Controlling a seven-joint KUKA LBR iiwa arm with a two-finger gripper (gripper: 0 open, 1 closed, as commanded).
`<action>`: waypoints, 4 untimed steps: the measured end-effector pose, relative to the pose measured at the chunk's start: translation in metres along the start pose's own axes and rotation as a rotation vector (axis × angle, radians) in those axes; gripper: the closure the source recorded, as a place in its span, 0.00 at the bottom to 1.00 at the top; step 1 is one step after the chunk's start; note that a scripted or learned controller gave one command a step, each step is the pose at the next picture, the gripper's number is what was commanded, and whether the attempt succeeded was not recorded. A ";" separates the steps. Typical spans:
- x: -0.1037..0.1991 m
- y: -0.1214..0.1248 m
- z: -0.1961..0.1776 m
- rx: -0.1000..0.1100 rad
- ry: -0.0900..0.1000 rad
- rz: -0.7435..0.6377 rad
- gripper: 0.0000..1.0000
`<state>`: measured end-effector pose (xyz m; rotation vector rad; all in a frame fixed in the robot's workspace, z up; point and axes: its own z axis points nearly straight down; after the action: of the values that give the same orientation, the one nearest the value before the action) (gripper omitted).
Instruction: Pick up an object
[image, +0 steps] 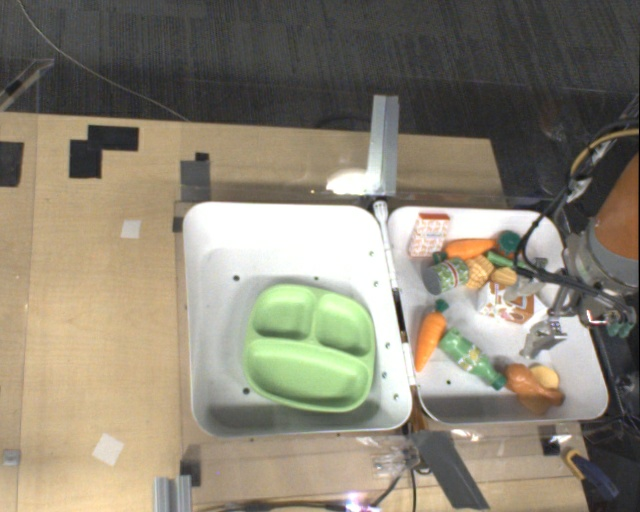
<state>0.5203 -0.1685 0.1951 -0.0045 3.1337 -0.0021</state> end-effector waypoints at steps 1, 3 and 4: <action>0.015 0.018 0.103 0.001 -0.006 0.074 0.00; 0.010 0.020 0.091 0.003 -0.019 0.067 0.00; 0.025 0.060 0.104 0.002 -0.014 0.070 0.00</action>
<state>0.4960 -0.1086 0.0912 0.1043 3.1182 -0.0053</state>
